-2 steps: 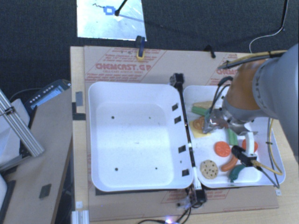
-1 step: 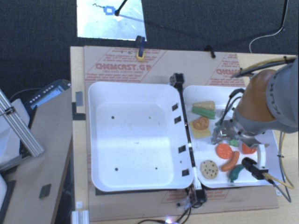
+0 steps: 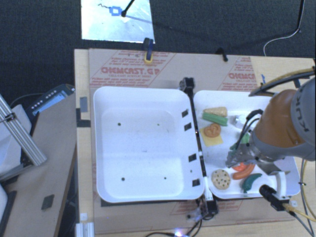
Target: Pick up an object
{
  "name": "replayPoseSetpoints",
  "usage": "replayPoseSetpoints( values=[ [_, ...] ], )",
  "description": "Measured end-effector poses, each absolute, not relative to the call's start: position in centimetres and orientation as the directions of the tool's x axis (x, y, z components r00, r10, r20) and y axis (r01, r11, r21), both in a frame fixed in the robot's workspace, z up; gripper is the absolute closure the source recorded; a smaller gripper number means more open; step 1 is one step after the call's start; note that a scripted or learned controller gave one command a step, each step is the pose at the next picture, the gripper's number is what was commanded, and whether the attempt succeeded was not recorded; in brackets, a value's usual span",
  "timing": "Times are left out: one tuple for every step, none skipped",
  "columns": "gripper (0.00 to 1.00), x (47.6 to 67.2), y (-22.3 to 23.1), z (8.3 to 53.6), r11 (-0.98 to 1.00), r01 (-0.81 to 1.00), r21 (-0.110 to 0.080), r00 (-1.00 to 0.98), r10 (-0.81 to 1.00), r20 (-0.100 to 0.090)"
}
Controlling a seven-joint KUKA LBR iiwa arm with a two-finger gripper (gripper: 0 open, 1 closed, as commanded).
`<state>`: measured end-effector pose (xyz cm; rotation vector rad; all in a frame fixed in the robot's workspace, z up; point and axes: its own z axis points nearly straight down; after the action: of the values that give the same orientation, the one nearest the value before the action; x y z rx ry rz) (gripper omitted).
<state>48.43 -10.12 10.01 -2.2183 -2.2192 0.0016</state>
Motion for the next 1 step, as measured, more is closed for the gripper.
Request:
replayPoseSetpoints(
  values=[
    [1.0, 52.9, -10.64, 9.37, 0.005, 1.0, 0.005, -0.005, 1.0, -0.001]
  ],
)
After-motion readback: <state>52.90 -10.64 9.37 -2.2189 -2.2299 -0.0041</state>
